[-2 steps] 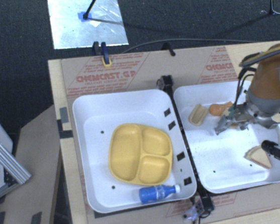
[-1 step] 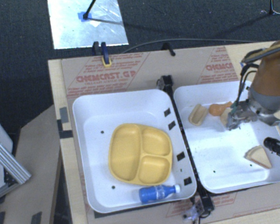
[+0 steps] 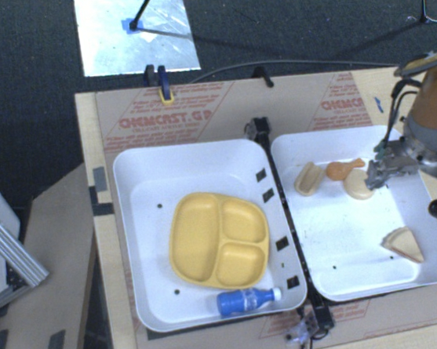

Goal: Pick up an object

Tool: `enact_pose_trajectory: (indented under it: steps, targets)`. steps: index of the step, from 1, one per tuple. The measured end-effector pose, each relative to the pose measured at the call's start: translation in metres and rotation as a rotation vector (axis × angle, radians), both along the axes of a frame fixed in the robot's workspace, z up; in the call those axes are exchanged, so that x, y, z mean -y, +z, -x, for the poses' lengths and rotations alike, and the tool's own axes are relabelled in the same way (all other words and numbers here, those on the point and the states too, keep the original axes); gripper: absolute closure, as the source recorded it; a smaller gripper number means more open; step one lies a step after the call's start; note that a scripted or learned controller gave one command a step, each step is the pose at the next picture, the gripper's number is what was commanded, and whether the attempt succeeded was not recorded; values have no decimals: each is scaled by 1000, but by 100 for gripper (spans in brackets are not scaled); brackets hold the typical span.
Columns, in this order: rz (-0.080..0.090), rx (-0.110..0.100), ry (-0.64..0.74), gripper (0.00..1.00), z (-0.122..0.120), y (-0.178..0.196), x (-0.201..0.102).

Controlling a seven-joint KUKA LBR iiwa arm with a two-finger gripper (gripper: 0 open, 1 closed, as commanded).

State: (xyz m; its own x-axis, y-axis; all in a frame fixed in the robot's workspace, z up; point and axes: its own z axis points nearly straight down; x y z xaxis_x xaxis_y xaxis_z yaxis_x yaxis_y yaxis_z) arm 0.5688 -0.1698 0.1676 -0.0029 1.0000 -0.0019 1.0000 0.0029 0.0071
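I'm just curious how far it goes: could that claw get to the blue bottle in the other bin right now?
Probably, but not directly. The claw sits over the right bin, while the blue bottle lies at the left bin's near edge, beside the yellow tray, across the divider.

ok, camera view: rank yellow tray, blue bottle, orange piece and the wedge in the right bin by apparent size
1. Yellow tray, by far the largest.
2. Blue bottle.
3. Wedge and orange piece: they look too alike to rank.
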Motion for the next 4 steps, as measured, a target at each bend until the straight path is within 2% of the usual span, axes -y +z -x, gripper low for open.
enact_pose_trajectory:
  steps: [2, 4]
  targets:
    - [0, 0, 2, 100, -7, 89, 2]
    - [-4, -6, 6, 100, -12, 61, -103]
